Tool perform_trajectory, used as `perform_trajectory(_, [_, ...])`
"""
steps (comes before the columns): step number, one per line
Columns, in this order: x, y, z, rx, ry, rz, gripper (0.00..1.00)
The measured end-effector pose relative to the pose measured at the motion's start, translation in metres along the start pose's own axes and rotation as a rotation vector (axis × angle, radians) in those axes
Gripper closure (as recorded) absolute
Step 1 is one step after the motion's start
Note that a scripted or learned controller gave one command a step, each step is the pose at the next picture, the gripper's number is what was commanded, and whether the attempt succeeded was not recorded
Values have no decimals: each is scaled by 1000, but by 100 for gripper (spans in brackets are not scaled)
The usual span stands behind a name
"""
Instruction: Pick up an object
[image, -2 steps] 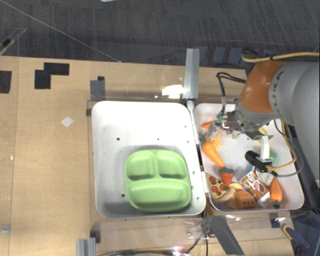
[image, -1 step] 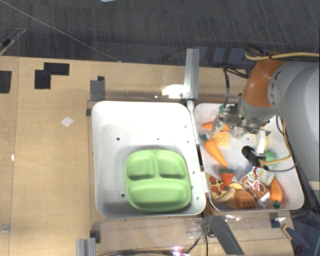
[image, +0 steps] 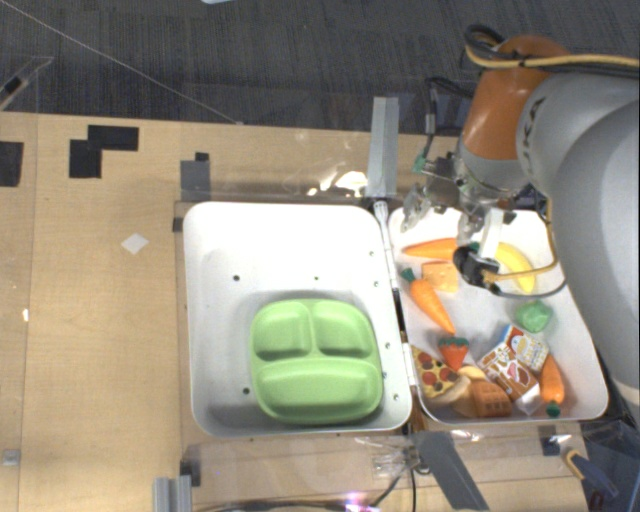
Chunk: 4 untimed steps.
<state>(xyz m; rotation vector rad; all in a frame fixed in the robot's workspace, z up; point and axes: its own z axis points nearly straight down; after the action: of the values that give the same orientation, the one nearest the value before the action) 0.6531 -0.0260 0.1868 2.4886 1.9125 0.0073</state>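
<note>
- Two toys, carrot (image: 433, 247) and banana (image: 512, 260), at far end of right bin (image: 588, 380).
- Just above them, gripper (image: 462, 212); open or closed, cannot tell.
- In left bin (image: 215, 300), green tray (image: 315, 360).

Single fixed camera above bench (image: 90, 330), slanting down; both bins (image: 230, 240) framed.

Both bins are plain white: the left bin (image: 210, 300) holds a light green tray (image: 315, 360), and the right bin (image: 585, 370) holds two orange carrots (image: 432, 303), a yellow banana (image: 515, 262), a small green piece (image: 536, 317), a yellow pizza slice (image: 432, 372) dotted with red, a red-and-white printed packet (image: 513, 360) and a brown toast (image: 487, 400). The bench (image: 90, 330) is pale wood with black patches (image: 102, 148). The arm (image: 590, 150) is grey with an orange band (image: 497, 105).
</note>
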Motion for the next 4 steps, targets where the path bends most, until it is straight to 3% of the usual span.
perform_trajectory(1, [-37,-57,2,4,-2,292,0])
perform_trajectory(2, [-110,-44,75,2,-2,413,0])
perform_trajectory(3, [-131,-109,62,4,-2,371,0])
perform_trajectory(4, [-75,-24,59,2,-1,323,0])
